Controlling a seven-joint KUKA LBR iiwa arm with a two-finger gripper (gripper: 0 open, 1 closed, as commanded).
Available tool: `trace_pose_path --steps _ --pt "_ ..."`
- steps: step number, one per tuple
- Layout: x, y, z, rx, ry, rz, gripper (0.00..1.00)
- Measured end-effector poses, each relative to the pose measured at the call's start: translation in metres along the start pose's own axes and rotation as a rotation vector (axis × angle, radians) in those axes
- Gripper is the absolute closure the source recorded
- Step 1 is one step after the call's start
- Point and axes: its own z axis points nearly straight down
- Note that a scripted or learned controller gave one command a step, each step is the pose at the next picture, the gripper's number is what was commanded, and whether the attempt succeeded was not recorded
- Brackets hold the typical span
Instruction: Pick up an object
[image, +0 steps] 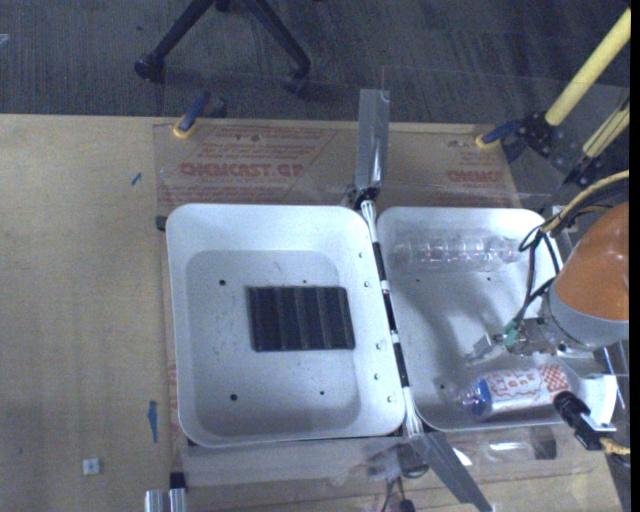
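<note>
A black ridged rectangular pad (300, 318) lies flat in the middle of the left bin (200, 250). In the right bin (440, 300), a clear plastic bottle (455, 251) lies on its side along the far wall. A small bottle with a red and white label and a blue cap (512, 388) lies by the near wall. My gripper (492, 343) reaches in from the right, low over the right bin's floor. It sits just above the labelled bottle and apart from it. The orange band (597, 270) and wrist cables hide the bin's right wall.
A metal divider post (372, 140) rises between the bins at the back. Clamps (190, 118) hold a brown board behind the bins. A yellow-handled tool (590, 70) stands at the back right, and a chair base (225, 30) sits on the floor beyond.
</note>
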Motion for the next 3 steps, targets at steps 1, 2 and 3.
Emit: trace_pose_path --steps 1,2,3 --pt "-0.011 0.056 0.011 0.005 0.0 0.037 0.0" --pt "-0.003 0.129 0.005 0.015 0.004 -0.117 0.0" --pt "-0.01 0.026 -0.029 0.012 0.004 -0.12 0.0"
